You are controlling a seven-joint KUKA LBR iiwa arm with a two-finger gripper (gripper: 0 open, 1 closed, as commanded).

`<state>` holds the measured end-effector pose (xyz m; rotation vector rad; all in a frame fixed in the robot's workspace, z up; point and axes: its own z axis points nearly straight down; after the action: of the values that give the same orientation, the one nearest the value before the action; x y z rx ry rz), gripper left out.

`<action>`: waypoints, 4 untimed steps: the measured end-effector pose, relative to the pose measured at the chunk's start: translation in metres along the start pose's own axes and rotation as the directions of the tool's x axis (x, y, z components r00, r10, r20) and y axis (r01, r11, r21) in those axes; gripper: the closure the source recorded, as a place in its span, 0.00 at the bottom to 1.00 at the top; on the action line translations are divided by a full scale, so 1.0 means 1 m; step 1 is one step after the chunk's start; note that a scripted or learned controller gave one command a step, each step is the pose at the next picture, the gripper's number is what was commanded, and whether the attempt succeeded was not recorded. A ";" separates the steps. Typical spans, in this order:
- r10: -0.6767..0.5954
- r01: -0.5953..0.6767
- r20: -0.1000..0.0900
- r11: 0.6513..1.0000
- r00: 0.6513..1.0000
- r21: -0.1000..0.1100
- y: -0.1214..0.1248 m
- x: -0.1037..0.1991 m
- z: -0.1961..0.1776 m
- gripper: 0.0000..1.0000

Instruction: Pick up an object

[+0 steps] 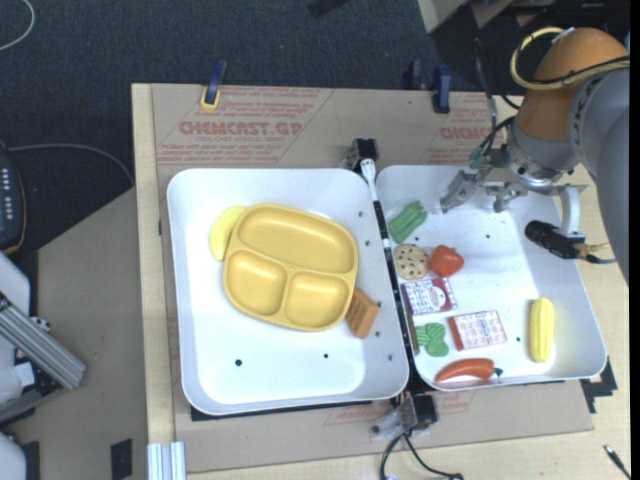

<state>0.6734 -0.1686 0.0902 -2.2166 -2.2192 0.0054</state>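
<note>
A: Where are the things to pick?
B: In the right bin [575, 303]: a tomato [446, 261], cookie [409, 260], corn cob [541, 329], sausage [465, 370].
A: And the tool [478, 192]?
B: Over that bin's far end, fingers spread, nothing between them. The left bin [195, 268] holds a yellow tray [290, 265].

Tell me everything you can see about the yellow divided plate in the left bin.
The yellow divided plate looks like smooth moulded plastic, with one long compartment and two smaller ones. It lies flat and upright in the left bin, turned askew. A yellow piece pokes out beneath its left edge, and a brown block touches its lower right corner.
</note>
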 end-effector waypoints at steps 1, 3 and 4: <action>-0.001 0.001 0.001 1.000 1.000 -0.004 0.000 0.001 0.006 0.00; 0.001 -0.001 0.004 1.000 1.000 -0.013 0.002 -0.005 -0.053 1.00; 0.000 0.000 0.004 1.000 1.000 -0.014 0.013 -0.007 -0.110 1.00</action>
<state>0.6873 -0.1753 0.2002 -2.2251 -2.2283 -0.0061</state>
